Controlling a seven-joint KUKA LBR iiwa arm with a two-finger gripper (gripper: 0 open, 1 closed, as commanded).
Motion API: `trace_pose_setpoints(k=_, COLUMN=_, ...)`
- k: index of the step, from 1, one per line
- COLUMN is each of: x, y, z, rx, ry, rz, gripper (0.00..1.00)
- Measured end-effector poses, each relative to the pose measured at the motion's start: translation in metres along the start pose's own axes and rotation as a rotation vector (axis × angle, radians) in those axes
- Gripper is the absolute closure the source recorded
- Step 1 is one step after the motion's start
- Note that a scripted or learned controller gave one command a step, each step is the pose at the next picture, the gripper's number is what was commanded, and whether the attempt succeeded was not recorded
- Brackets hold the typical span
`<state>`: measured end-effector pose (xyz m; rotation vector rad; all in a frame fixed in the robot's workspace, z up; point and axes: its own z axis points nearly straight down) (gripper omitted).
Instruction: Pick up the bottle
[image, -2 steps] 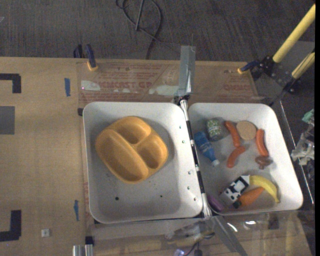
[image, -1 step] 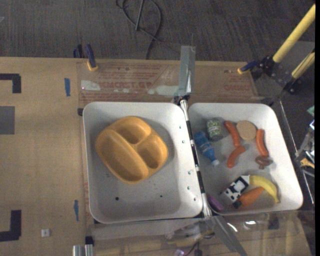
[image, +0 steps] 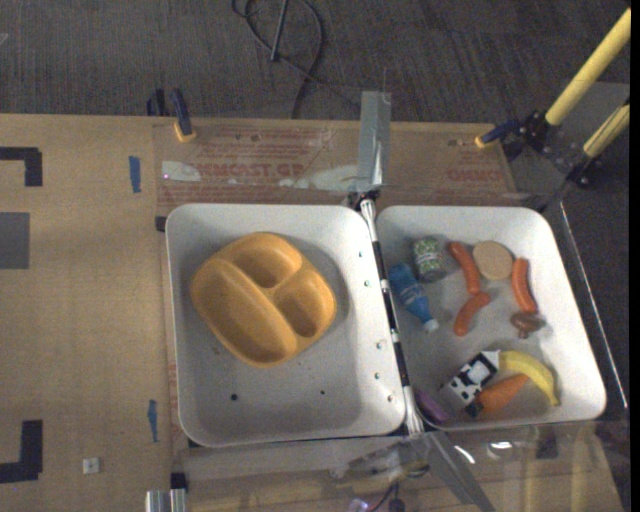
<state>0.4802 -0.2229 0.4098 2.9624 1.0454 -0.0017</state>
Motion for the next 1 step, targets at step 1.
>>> trace_pose_setpoints(k=1, x=0.0001, y=-0.0001, z=0.0002, rx=0.001, ry=0.000, rz=0.000, gripper=0.00)
